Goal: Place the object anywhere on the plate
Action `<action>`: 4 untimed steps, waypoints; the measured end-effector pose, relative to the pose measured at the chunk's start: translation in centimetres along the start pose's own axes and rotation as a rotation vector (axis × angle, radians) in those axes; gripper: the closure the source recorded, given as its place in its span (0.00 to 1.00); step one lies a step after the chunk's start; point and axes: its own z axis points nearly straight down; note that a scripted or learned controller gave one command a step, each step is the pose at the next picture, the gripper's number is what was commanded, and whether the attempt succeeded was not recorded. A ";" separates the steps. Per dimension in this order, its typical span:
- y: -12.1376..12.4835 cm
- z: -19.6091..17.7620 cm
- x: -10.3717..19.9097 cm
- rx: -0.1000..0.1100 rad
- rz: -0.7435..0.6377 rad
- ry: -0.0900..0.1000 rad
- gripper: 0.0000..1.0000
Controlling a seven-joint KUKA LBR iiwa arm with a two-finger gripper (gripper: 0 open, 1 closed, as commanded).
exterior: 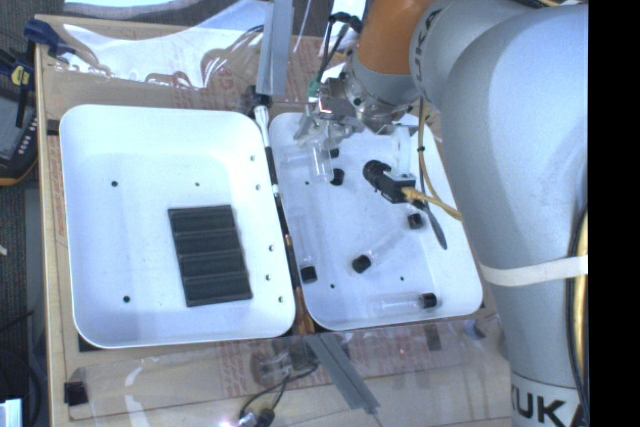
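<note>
The plate (208, 255) is a dark ribbed rectangle lying flat in the left white bin (90, 145). Several small objects lie in the right bin (455, 300): a small black piece (337, 177), a clear tube with a black cap (362, 262), another clear tube with a black cap (426, 300), a black bit (308, 272) by the left wall and one more (415, 220) near the right side. My gripper (319, 143) hangs over the right bin's far left corner, just up and left of the small black piece. Nothing is seen held in it.
The grey arm with its orange band (395, 15) covers the right bin's far right part. A grey bar (272, 45) and crumpled clear plastic (170, 45) lie behind the bins. The wall between the bins (280, 215) runs beside the gripper.
</note>
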 end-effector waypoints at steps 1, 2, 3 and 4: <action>-0.2 -4.9 2.1 -0.003 -0.041 -0.001 1.00; -0.2 -4.9 2.1 -0.003 -0.041 -0.001 0.00; -4.4 -3.1 3.3 0.000 -0.026 -0.002 0.00; -12.1 -2.1 12.0 0.001 -0.071 -0.003 0.00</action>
